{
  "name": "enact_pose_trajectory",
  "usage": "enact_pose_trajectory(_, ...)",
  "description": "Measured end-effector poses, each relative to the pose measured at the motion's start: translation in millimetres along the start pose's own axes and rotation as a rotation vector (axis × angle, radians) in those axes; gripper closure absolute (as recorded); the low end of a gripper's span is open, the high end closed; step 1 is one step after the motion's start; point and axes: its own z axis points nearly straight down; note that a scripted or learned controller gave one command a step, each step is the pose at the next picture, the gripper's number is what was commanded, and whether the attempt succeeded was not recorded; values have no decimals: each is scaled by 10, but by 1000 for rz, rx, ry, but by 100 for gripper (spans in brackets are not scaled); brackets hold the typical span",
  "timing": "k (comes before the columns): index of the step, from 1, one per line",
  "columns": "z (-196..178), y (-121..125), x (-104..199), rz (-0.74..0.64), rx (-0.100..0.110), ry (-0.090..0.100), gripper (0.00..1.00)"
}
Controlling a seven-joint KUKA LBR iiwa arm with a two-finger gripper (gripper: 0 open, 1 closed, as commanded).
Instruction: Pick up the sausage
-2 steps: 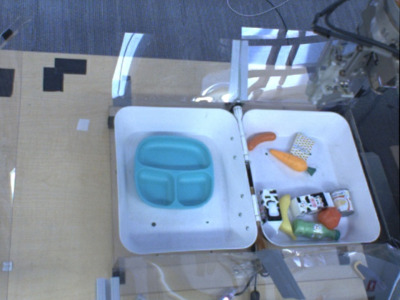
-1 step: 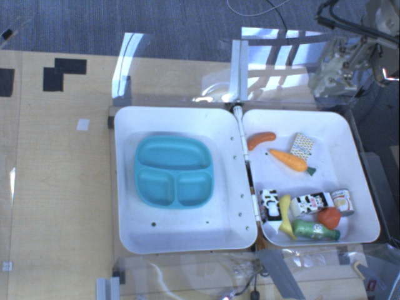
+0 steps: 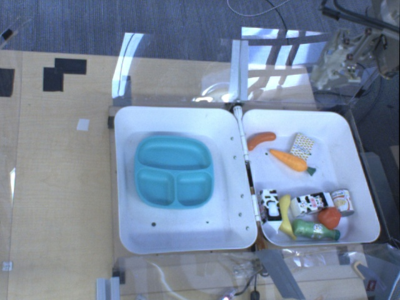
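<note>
Blue tray (image 3: 174,180), carrot (image 3: 289,160), tomato (image 3: 329,217)

sausage (image 3: 261,140) left of carrot (image 3: 290,160)
</note>
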Motion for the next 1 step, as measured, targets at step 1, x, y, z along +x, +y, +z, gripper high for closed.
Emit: enact_pose_trajectory(1, -134, 7, -31, -1, -1, -15, 100)
